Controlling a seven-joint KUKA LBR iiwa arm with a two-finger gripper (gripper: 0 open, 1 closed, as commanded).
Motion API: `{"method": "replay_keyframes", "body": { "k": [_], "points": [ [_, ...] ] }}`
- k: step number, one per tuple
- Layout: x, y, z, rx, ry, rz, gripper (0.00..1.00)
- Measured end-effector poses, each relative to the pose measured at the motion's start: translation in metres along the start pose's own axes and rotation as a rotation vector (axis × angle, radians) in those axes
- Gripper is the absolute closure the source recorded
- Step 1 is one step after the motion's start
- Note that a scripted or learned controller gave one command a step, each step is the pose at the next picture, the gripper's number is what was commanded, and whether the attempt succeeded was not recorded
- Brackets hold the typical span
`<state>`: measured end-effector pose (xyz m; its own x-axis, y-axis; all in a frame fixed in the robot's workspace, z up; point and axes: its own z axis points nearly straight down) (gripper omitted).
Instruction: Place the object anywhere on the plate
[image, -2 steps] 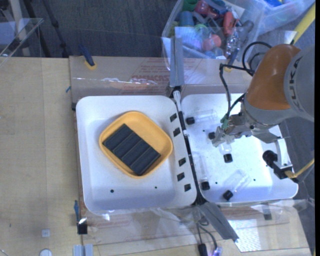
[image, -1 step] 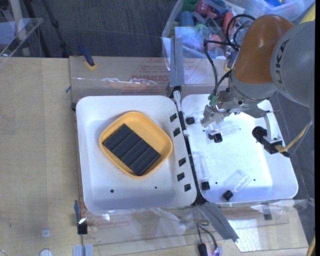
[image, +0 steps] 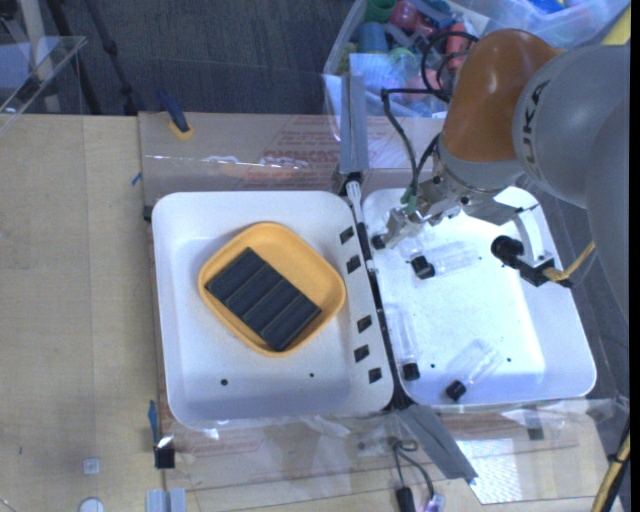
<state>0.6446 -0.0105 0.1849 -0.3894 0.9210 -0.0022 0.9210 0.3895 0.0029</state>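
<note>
Plate (image: 272, 286), yellow, sits tilted in left bin (image: 190, 225), a dark ribbed slab (image: 262, 295) already lying on it. Right bin (image: 560, 360) holds three clear vials with black caps: one (image: 440, 262) near top, one (image: 405, 345) by the divider, one (image: 470, 365) toward the front. My gripper (image: 405, 218) hangs over right bin's upper left corner; whether it grips anything, cannot tell.

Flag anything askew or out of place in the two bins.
Nothing is spilled or damaged. The yellow plate sits turned at an angle to the left bin, with a dark slab lying on it. In the right bin, several clear vials lie scattered on their sides.
</note>
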Motion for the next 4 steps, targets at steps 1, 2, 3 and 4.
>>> {"method": "replay_keyframes", "body": {
  "k": [1,2,3,4],
  "points": [
    [0.005,0.017,0.0,-0.002,0.0,-0.248,1.0],
    [0.031,0.005,0.0,0.002,0.004,-0.411,1.0],
    [0.031,0.005,0.0,0.002,0.004,-0.411,0.0],
    [0.03,0.006,-0.011,-0.003,0.002,-0.409,1.0]
  ]
}}
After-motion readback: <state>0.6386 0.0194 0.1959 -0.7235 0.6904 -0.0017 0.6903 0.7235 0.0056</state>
